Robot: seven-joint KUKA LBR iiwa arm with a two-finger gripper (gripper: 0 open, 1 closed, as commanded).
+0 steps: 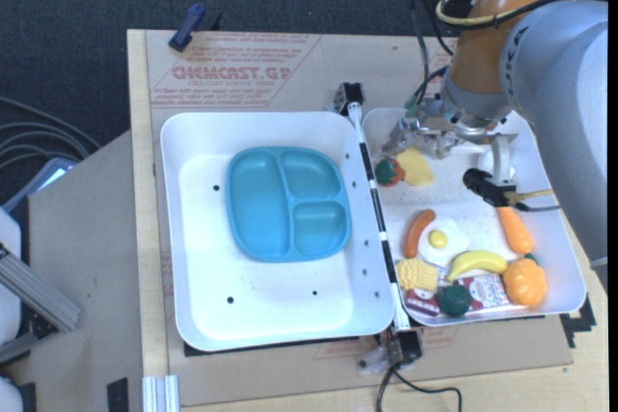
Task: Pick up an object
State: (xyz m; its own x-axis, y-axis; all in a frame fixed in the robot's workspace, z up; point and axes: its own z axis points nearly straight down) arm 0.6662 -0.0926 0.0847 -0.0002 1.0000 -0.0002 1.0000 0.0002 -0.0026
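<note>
End effector (417, 138) low in right bin (565, 289), over yellow toy (417, 169); grip state unclear.

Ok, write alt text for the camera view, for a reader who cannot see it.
A grey robot arm lowers its pincer over a yellow toy in the right bin, which also holds a toy banana, carrot and sausage. The left bin holds a blue divided plate.

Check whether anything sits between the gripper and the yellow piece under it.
Nothing visible does. The gripper hangs right over the yellow piece at the back of the right bin; the green ball only flanks it.
</note>
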